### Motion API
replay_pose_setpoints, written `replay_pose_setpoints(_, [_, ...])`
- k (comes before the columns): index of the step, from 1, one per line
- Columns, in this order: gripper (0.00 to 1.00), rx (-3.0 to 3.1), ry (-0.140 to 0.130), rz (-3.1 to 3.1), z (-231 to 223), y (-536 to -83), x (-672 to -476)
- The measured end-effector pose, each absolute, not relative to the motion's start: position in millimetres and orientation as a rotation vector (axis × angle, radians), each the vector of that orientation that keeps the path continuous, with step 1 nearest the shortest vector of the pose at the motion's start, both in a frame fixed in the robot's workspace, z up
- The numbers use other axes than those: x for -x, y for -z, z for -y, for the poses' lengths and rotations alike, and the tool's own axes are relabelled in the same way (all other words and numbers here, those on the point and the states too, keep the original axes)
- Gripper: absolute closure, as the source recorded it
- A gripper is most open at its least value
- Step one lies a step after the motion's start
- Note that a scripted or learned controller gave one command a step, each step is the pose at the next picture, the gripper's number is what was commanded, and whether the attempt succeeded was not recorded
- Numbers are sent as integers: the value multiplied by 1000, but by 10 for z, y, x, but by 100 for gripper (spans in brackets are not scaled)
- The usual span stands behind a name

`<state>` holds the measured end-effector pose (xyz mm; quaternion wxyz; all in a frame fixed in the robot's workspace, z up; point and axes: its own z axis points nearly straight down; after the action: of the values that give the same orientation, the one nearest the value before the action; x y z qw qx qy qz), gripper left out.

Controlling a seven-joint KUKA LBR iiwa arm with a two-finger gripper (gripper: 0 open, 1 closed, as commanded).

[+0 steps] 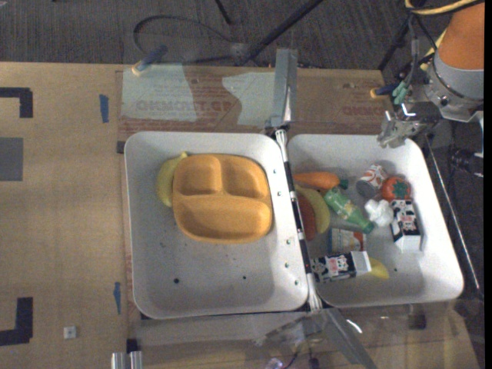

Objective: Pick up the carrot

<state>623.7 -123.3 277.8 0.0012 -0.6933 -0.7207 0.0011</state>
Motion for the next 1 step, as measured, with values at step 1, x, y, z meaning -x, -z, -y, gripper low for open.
replay_pose_setpoints(1, [100,1520,0,2748,1574,-2641,-6323])
